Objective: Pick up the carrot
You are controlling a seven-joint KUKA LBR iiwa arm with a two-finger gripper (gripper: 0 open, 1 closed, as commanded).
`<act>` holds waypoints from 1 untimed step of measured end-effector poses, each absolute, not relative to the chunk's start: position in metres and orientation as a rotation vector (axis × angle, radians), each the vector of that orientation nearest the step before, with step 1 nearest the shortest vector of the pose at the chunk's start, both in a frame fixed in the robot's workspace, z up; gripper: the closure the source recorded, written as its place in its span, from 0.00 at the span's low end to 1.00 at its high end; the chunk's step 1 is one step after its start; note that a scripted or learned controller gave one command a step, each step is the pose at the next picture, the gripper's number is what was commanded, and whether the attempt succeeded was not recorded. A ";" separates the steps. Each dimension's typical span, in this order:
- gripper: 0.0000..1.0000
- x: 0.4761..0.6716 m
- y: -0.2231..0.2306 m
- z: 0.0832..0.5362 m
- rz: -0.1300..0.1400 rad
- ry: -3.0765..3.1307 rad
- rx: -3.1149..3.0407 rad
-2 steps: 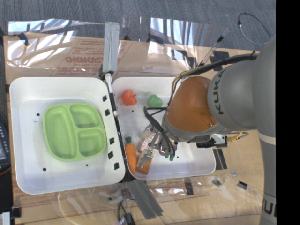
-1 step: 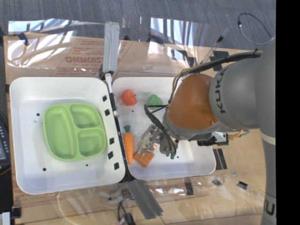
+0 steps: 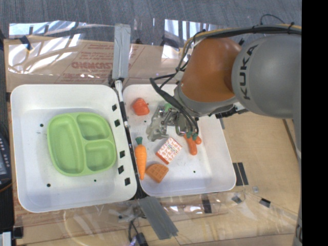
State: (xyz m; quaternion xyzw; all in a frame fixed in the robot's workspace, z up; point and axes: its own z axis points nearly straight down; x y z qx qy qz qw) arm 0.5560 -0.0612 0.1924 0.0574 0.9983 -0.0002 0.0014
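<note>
Hovering over the right bin [image 3: 225, 181] at frame centre, my gripper [image 3: 163, 123] hangs above the toys; whether it is clenched I cannot tell. The carrot [image 3: 140, 157] lies lower left of it, against the bin's left wall, ungrasped.

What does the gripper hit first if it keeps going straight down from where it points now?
Probably bare floor of the right bin, not the carrot. The gripper hangs between the tomato-like piece and the patterned cracker; the carrot lies lower-left. Depth is unclear.
</note>
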 end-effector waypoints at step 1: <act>0.00 0.556 -0.061 0.192 -0.001 3.134 0.181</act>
